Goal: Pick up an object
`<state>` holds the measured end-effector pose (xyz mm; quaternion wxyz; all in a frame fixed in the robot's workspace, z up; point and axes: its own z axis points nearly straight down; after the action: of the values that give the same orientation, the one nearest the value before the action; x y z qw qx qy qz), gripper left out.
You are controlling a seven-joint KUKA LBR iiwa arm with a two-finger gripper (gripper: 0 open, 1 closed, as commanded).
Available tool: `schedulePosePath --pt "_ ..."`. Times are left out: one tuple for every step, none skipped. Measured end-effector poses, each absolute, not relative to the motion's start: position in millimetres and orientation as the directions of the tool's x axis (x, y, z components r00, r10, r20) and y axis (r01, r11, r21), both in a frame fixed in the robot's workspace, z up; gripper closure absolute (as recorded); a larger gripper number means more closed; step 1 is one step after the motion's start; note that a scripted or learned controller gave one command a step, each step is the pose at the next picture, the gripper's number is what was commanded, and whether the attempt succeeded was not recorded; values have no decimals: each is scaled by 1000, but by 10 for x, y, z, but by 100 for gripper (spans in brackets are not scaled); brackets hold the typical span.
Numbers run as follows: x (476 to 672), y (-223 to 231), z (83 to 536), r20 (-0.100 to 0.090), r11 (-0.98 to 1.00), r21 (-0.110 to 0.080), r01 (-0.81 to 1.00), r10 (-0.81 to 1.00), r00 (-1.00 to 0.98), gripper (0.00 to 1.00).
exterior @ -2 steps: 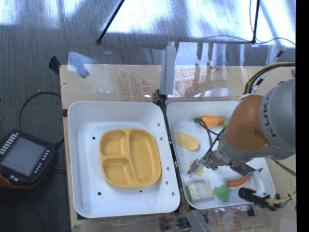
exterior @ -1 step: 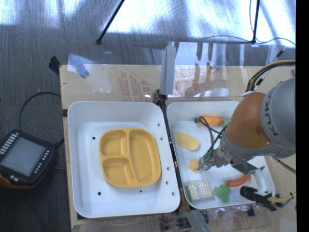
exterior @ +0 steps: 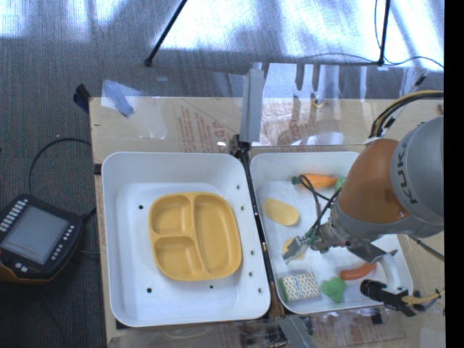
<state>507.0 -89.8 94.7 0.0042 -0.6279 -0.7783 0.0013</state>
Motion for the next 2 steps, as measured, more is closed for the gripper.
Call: schedulePosePath --pt "5472 -862 862 2 217 -4 976 976 -217 0" --pt "4872 -869 859 4 253 -6 967 967 -253 0"
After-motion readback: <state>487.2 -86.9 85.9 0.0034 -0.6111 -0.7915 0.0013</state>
